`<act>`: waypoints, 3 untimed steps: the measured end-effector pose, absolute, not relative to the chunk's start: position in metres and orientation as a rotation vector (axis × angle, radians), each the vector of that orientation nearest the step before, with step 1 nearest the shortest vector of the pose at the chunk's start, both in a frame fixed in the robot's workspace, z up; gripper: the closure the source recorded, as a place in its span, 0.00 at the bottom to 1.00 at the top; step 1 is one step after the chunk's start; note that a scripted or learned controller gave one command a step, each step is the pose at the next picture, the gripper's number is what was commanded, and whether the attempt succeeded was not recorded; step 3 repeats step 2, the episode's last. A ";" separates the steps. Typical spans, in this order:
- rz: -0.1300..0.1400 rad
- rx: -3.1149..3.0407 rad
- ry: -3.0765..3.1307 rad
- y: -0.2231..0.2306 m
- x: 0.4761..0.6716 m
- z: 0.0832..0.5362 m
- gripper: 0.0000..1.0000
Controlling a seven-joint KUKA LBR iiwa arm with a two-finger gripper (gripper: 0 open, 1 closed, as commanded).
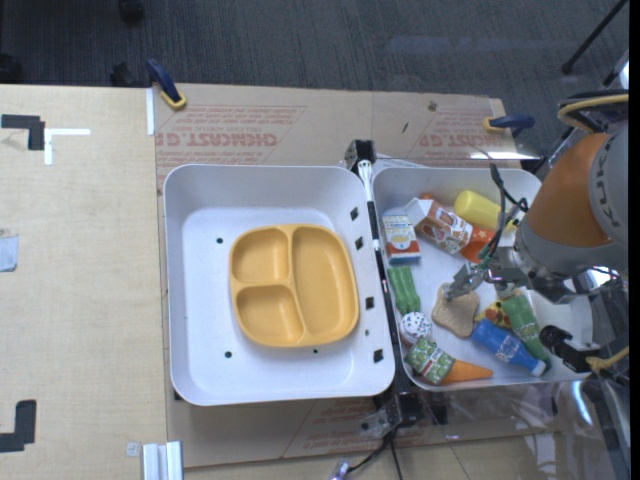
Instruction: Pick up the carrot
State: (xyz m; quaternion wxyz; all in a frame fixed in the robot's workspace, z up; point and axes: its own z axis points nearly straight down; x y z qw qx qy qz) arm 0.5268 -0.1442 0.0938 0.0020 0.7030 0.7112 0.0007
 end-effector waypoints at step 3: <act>0.005 2.198 2.234 -0.144 0.529 0.104 0.00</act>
